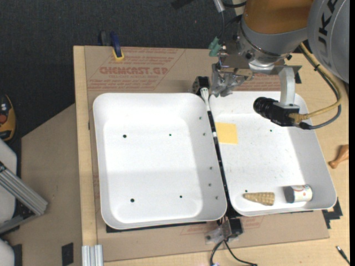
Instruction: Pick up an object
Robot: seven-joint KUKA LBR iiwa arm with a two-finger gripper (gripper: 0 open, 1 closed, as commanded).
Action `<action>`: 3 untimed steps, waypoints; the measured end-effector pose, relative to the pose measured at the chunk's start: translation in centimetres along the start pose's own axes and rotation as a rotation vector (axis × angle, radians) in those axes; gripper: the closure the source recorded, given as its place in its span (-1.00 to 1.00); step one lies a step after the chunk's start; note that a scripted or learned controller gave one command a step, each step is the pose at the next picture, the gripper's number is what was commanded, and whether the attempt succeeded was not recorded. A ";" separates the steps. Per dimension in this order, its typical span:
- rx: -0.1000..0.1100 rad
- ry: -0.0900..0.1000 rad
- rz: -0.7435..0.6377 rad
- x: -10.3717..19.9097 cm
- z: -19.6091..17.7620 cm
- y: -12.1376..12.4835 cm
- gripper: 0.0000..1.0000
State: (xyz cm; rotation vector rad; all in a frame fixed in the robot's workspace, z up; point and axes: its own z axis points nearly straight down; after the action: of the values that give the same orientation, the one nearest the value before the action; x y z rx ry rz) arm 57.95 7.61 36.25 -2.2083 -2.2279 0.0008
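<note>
Nearest the lens, a ridged tan cone (259, 198) beside a small white bottle (298, 194) looks light and stiff, best pinched mid-body, while the gripper (222, 86), well beyond the cone, hides its own state.

Two bins side by side — we start with the layout.
In our right bin (310, 165), a square pad (227, 133) lies near the left wall; a cone (259, 198) and small bottle (298, 194) lie along the front — gripper (222, 85) behind.
</note>
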 end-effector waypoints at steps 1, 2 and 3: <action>-0.008 -0.001 0.000 6.8 -1.3 -0.4 1.00; 0.012 -0.004 0.002 12.5 9.9 -3.9 1.00; -0.011 0.001 0.004 15.1 2.9 -3.8 1.00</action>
State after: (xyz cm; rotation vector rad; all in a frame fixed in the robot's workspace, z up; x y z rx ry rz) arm 54.05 22.65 33.36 -2.2181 -2.2280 -0.0116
